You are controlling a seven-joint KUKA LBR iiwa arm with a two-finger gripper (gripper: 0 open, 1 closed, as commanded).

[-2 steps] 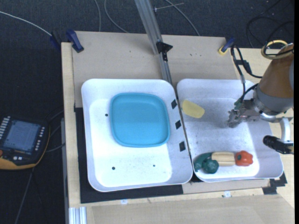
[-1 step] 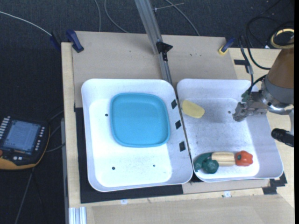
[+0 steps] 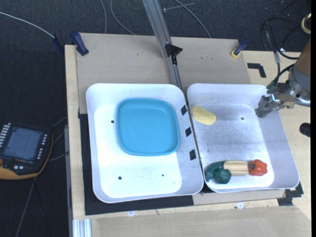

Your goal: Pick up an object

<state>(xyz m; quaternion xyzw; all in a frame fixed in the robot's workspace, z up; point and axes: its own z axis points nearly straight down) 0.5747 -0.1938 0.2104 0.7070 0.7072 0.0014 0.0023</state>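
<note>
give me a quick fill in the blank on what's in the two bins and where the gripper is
1. The blue plate lies in the ____ bin.
2. The yellow object lies near the right bin's ____ left corner.
3. Between the green object and the red object lies a ____ object.
4. The gripper is at the right bin's upper ____ corner.

Missing words: left; upper; tan; right

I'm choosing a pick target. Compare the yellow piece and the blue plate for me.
The yellow piece is small and rounded; the blue plate is broad, flat and squarish. The yellow piece lies in the right bin, at its upper left, while the blue plate fills much of the left bin. The yellow piece is nearer the gripper than the blue plate. Both rest apart from other things.
</note>
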